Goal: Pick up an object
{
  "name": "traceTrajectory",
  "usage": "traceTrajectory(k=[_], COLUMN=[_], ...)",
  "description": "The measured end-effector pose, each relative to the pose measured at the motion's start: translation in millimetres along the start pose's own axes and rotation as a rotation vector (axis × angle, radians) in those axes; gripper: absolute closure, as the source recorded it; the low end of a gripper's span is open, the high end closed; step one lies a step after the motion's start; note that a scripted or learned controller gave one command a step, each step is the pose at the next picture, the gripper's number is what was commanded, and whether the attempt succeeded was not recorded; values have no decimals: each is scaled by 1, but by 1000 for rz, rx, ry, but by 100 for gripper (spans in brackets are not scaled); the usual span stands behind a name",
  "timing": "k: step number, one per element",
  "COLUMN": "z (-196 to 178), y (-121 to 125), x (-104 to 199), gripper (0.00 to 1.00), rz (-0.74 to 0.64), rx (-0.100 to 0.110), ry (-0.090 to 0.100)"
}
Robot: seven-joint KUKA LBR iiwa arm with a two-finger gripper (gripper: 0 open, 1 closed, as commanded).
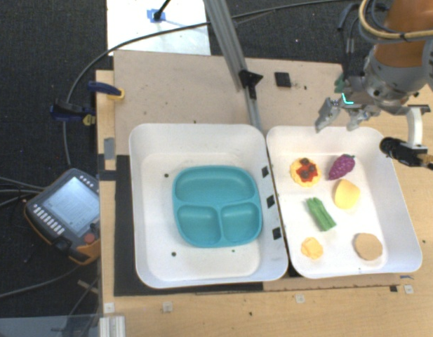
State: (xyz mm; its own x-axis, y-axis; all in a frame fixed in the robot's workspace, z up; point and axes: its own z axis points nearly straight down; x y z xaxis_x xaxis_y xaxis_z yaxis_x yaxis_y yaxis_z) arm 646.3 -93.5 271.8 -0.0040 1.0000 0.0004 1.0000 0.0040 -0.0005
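The arm (405, 30) is grey with a broad orange band, black cables looped beside it, and a small teal light near the wrist.

A single camera looked down at a slant from above the bench (202, 83), far enough back to take in both white bins (146, 188), with floor showing beyond the bench's left and far edges; the arm (405, 20) entered from the bench's right.
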Motion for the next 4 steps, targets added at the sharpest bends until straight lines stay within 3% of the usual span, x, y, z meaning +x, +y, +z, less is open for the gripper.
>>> traceTrajectory(k=[1,2,4], z=[-1,60,143], y=[1,2,5], x=[0,-4,-6], gripper=[0,0,0], rz=[0,3,4], rx=[-2,1,0], ry=[0,-1,-1])
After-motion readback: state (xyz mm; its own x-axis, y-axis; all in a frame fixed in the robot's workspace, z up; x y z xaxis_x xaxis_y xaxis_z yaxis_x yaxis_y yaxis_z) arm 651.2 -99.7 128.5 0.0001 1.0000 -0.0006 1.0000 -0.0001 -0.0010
